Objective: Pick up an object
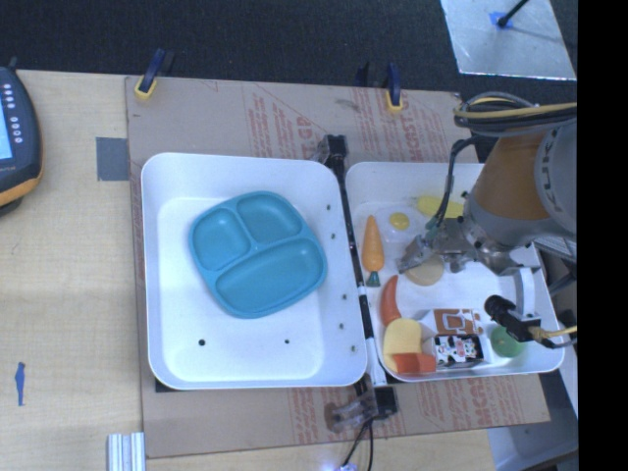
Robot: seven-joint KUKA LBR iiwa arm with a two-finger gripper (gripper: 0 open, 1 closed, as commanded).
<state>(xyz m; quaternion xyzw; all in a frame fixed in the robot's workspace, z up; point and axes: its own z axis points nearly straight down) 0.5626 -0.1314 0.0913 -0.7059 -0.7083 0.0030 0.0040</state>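
**benchrat:** where's the claw at?

**kuka_fan:** The two-finger claw is down in the right-hand white bin, sitting right over a round tan disc-shaped piece. Can't tell if it's gripping or not. Orange plastic carrot is just left of it, small yellow round piece just above. Blue divided plastic plate is way off left in the other white bin.

You're looking at a robot lab: white bins clamped to cardboard on a tabletop, teach pendant alongside, KUKA arm.
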